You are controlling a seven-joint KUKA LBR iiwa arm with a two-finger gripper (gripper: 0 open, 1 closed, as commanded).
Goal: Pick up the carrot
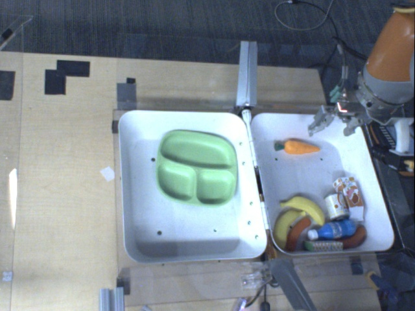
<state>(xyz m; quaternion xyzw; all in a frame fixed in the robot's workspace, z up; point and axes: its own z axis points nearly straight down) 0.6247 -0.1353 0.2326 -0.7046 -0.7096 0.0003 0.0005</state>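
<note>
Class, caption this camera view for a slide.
Open claw poised above the right bin, near the carrot.

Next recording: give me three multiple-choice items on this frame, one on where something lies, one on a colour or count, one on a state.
1. Where does the small orange carrot lie?
A. On the tray
B. Far part of the right-hand white bin
C. On the bench

2. What colour is the moulded plastic tray with compartments in the left-hand white bin?
A. Green
B. Red
C. Blue

3. How do the two-finger gripper and carrot stand?
A. Carrot lifted
B. Carrot between the fingers
C. Apart, carrot lying in the bin

Answers: 1 B, it lies alone near the far wall. 2 A, pale green. 3 C, a gap separates them.
</note>
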